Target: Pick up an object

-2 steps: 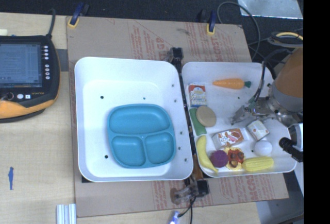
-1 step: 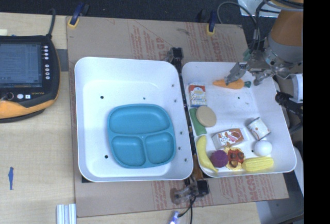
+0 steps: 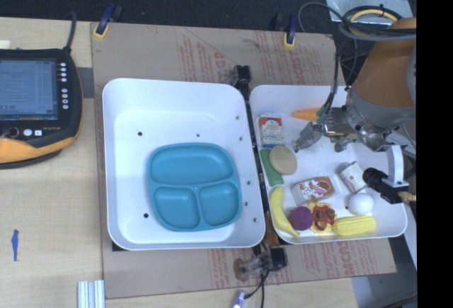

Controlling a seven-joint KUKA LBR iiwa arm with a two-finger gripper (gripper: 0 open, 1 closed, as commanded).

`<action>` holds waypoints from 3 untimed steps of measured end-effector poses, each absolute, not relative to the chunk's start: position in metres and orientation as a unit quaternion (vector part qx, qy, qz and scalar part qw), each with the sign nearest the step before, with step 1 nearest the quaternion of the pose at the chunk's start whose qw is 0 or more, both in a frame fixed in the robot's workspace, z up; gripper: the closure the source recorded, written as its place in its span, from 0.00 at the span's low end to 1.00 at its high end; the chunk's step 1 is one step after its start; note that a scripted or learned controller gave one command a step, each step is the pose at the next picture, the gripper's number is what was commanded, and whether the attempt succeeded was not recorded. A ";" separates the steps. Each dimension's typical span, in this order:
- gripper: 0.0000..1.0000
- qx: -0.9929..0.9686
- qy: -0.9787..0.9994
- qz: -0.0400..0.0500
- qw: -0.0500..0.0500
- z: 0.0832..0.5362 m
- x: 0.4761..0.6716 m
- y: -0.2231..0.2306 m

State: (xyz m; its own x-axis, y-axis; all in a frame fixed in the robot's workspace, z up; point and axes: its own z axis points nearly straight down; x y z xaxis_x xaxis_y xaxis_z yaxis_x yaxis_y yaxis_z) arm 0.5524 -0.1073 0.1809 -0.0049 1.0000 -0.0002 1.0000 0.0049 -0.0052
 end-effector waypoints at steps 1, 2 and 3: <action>0.00 -0.706 -0.708 0.001 0.001 0.221 0.509 -0.151; 0.00 -0.705 -0.709 0.002 0.002 0.118 0.569 -0.150; 0.00 -0.705 -0.709 0.002 0.001 0.164 0.501 -0.155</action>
